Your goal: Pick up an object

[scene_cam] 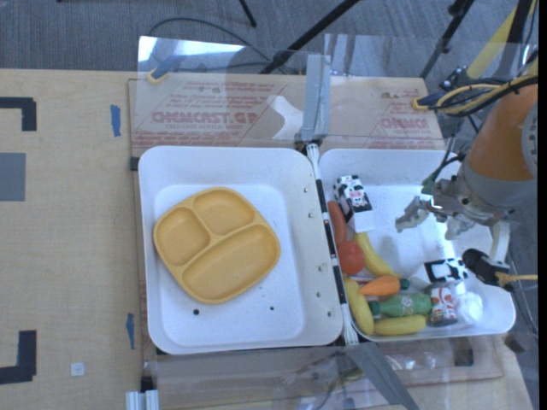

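My gripper (434,219) hangs over the right part of the right bin (402,173), its fingers (410,217) spread open with nothing between them. Objects crowd the bin's left side and front: a cow-patterned carton (351,195), a red tomato (350,257), a banana (374,255), a carrot (381,287), a green bottle (403,304) and a small can (443,304). A black-and-white piece (447,270) lies just below the gripper, apart from it.
The left bin (162,314) holds a yellow divided plate (218,244). A second banana (359,307) lies along the right bin's left wall. A white lump (473,305) sits in its front right corner. Cables hang behind the arm at the upper right.
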You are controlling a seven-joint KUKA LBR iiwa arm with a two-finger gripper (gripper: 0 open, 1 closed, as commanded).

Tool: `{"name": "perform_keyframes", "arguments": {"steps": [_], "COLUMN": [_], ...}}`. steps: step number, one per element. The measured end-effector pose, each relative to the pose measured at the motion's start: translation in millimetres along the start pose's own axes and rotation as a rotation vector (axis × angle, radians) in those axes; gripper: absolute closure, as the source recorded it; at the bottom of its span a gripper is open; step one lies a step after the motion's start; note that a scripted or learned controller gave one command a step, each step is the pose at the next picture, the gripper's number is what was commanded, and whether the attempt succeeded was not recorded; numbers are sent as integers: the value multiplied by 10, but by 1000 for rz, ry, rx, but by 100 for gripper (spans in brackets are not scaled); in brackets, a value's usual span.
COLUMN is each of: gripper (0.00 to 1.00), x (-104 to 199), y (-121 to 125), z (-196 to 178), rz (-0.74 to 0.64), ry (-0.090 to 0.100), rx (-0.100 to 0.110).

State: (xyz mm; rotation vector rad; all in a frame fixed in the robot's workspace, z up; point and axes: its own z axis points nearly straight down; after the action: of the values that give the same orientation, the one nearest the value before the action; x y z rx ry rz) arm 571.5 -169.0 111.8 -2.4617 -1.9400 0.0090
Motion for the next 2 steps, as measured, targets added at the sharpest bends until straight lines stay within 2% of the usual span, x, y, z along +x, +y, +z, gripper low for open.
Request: {"name": "perform_keyframes", "arguments": {"steps": [1, 2], "gripper": [0, 100], "x": [-177, -192], "y": [-403, -396], "z": [271, 198], "rz": [-10, -7], "ry": [2, 2], "rx": [-11, -9]}}
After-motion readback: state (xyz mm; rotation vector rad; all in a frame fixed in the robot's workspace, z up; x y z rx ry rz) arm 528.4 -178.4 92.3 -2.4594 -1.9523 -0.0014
